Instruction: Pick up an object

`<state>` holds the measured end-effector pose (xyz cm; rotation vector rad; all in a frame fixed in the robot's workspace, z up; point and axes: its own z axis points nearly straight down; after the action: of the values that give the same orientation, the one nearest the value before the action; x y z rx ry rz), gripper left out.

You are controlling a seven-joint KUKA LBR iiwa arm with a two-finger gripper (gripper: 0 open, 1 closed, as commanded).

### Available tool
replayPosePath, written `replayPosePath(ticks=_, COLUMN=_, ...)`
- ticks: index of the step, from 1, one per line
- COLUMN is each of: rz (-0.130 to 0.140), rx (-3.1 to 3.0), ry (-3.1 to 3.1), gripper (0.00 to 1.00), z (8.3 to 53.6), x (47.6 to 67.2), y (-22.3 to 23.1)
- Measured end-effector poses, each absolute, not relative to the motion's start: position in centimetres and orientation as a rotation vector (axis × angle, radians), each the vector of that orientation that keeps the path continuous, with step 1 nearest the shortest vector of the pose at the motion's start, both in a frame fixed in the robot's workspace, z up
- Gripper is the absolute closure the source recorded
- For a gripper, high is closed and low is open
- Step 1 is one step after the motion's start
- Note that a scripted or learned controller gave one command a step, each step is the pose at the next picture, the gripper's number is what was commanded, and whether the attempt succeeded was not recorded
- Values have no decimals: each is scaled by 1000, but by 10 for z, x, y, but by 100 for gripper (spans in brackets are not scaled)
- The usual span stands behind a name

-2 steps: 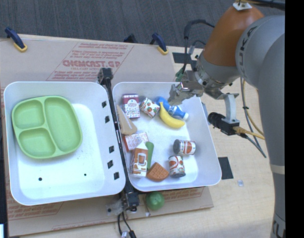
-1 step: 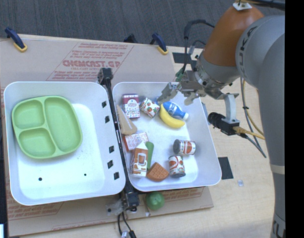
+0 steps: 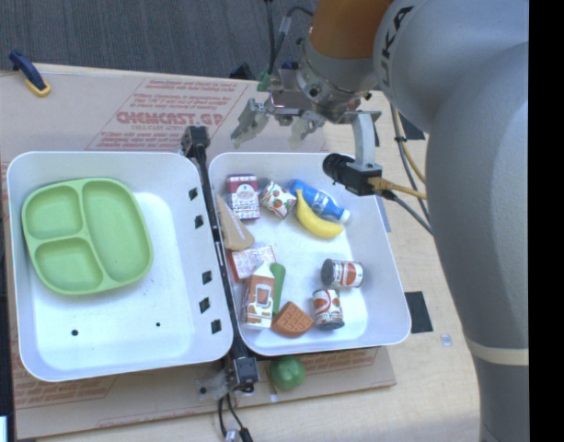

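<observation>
My pincer (image 3: 274, 125) hangs above the far rim of the right bin (image 3: 378, 238), over the cardboard sheet (image 3: 162, 113) that lies on the bench; its fingers (image 3: 247, 123) are spread apart and nothing is between them. The things I can pick are all in the right bin, below my pincer and apart from it. A yellow banana (image 3: 316, 219) lies near the far side, touching a blue bottle (image 3: 320, 202). Beside them to the left are two small cartons (image 3: 244, 196), red and white. Along the left wall lies a tan wedge (image 3: 233, 230). Nearer the front there are two more cartons (image 3: 258, 297), an orange waffle piece (image 3: 292, 319) and two small cans (image 3: 341, 273), one lying and one more upright. The left bin (image 3: 107, 325) holds a green divided plate (image 3: 86, 236). A green round thing (image 3: 286, 372) lies outside the bins, at the front edge.
</observation>
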<state>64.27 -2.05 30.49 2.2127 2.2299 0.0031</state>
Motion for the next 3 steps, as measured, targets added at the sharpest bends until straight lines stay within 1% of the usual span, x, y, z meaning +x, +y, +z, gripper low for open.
replayPosePath(ticks=1, rz=5, rx=2212, ry=2226, gripper=0, z=383, x=657, y=2)
replayPosePath(ticks=2, rz=-6, rx=2220, ry=2227, gripper=0, z=256, x=656, y=-77)
replayPosePath(ticks=3, rz=-5, rx=2212, ry=2234, gripper=100, z=268, x=657, y=-76)
